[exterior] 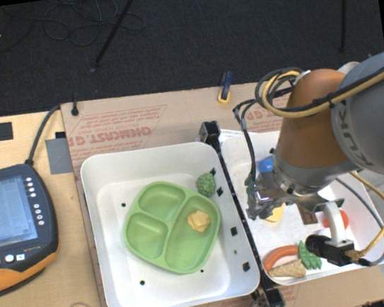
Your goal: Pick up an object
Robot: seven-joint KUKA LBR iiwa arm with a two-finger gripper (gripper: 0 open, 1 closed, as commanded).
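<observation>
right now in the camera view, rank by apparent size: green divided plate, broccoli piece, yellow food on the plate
1. green divided plate, by far the largest
2. broccoli piece and yellow food look about alike, so no ranking between them

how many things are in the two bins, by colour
green: 3, the divided plate, the broccoli piece, a leafy piece
yellow: 2, a lump on the plate, a piece under the arm
orange-red: 2, a sausage shape, a red-and-white item
blue: 1
tan: 1
total: 9 that I can see; the arm may hide more
</observation>
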